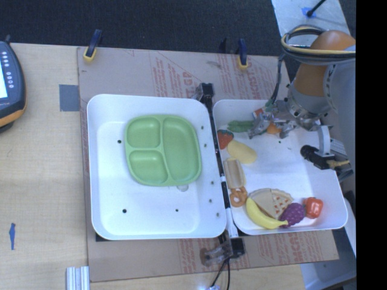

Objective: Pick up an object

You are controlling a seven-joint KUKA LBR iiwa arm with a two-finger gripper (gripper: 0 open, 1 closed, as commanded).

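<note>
Gripper point(270, 124) low in right bin point(329, 222), upper part, btwn green veg point(240, 126) and small orange item point(273, 127); grip state can't tell. Banana point(261, 214), grapes point(293, 213) lower right. Green divided plate point(163, 150) in left bin point(106, 210).

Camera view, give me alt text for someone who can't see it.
A grey robot arm reaches from the right over the right white bin, which holds toy food including a banana. The left bin holds a green divided plate.
</note>
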